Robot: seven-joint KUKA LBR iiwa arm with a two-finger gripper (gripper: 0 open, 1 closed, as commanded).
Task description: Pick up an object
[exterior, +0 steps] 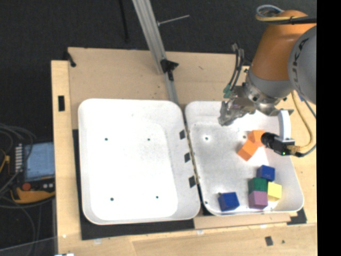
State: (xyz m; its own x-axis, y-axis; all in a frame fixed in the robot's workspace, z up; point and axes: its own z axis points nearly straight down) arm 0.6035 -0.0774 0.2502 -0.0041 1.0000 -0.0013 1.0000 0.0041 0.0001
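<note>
Dark floor surrounds a tan counter (122,73) bearing two shallow white bins side by side; the left bin (133,159) holds nothing, and the right bin (213,159) holds the blocks. From the right the grey arm with its orange band (277,41) reaches in; the tool (230,112) hangs above the right bin's far edge, nothing visibly between its fingers, and whether they are spread or closed I cannot tell. An orange block (249,145) lies mid-bin near the arm; a blue block (229,201) sits at the near rim; another blue block (266,173), a green block (258,184), a yellow block (274,190) and a purple block (258,198) cluster in the near right corner.
</note>
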